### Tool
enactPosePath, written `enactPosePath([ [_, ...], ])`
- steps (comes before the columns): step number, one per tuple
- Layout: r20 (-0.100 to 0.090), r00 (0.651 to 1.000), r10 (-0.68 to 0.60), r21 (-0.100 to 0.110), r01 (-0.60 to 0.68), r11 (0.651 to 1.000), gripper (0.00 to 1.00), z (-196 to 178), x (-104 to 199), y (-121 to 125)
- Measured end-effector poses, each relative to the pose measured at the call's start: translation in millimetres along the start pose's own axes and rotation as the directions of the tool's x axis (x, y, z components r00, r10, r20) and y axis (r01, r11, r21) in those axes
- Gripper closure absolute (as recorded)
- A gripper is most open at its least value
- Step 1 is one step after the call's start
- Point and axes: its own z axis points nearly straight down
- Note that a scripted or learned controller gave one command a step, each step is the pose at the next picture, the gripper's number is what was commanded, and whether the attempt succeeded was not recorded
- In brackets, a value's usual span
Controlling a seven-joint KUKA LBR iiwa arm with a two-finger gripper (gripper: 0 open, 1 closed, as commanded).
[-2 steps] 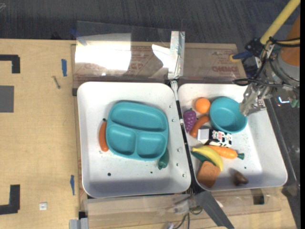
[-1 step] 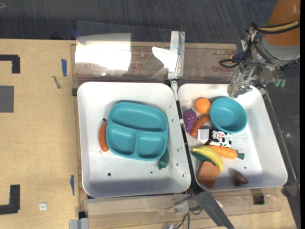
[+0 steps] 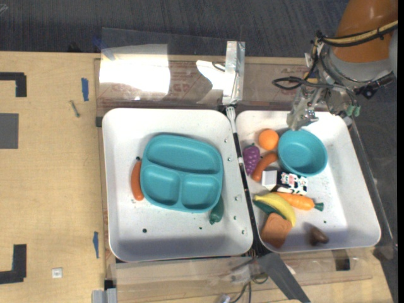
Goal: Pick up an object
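My metal pincer [image 3: 302, 117] hangs over the far edge of the right white bin [image 3: 360, 188]. I cannot tell how it is set. The round teal plastic bowl [image 3: 302, 151] sits just at its 6 o'clock, very near, so I would go there. The small round orange ball [image 3: 268, 139] sits at the bowl's 9 o'clock. A black-and-white box [image 3: 292, 182] lies at the bowl's 6 o'clock; I cannot read it.

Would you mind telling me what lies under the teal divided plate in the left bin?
A hot dog pokes out along the teal divided plate's left edge, and a dark green item shows at its lower right corner. How far either reaches underneath is covered.
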Motion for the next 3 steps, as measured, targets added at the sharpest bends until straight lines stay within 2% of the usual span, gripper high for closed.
enactPosePath([
  [1, -0.003, 0.999, -0.032, -0.001, 0.032, 0.999, 1.0, 26.1, -1.7, 56.0],
  [2, 0.008, 0.983, -0.186, 0.003, 0.186, 0.983, 1.0, -33.0, -3.9, 64.6],
  [3, -0.003, 0.864, -0.504, 0.0, 0.504, 0.864, 1.0, -2.6, 26.9, -9.4],
])
